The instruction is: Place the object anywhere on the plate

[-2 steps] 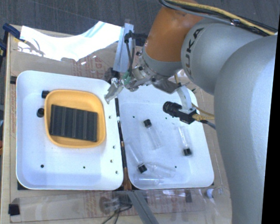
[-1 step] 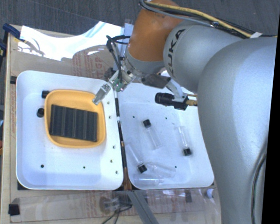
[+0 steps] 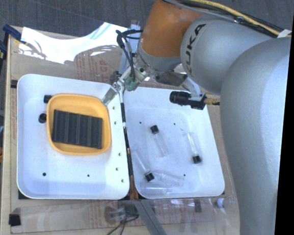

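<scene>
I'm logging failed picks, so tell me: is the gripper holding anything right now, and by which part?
Cannot be told. The gripper hangs over the yellow plate's upper right rim, too small to show anything between its fingers. Three clear vials lie in the right bin.

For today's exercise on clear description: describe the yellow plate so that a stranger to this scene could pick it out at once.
Find the two shallow white bins side by side; take the left white bin. In it lies the yellow rounded-square plate, with a dark ribbed panel in its middle. The right white bin holds small clear vials with black caps, so this plate is the one large coloured thing.
</scene>
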You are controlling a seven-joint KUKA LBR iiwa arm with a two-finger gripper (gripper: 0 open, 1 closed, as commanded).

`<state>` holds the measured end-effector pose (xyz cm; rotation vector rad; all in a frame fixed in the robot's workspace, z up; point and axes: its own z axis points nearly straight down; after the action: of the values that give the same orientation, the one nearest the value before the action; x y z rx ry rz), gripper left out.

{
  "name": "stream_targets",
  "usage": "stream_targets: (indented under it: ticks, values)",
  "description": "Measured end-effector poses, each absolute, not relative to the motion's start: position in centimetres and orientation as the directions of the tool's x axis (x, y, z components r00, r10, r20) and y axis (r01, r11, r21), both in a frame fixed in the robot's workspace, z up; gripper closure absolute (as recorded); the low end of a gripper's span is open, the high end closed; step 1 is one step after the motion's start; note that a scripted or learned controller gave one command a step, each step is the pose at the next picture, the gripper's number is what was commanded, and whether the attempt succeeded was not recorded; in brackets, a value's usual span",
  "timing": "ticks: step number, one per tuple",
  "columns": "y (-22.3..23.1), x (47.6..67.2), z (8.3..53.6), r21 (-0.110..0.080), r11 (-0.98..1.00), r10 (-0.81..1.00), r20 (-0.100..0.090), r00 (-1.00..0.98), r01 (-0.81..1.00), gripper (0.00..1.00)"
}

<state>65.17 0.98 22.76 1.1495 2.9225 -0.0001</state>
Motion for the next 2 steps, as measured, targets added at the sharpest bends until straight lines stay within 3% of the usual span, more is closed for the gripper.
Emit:
stream_targets:
  ticks: [2]
  values:
    - [0.96, 65.17, 22.75, 0.0, 0.732, 0.681, -0.001, -0.732, 0.681, 0.0]
